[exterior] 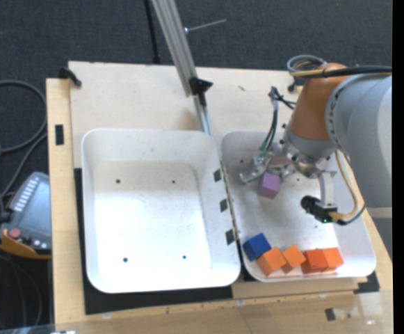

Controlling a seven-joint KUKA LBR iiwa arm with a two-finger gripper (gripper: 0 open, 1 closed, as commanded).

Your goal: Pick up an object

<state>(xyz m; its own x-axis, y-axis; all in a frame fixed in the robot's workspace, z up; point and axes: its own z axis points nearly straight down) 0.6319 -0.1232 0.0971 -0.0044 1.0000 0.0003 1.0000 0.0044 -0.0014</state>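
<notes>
plywood bench (pixel 132 103), glossy white bins; hand (pixel 270 176) clamps matte purple cube (pixel 270 185) over right bin (pixel 358 252)

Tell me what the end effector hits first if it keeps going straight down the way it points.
Most likely the purple block, right at the end effector; beneath it lies the right bin's floor. Depth is hard to judge from this slanted view.

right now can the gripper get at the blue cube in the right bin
Probably yes: the blue cube lies uncovered with open floor on its far side, though an orange block touches it. The gripper is over the purple block.
</notes>
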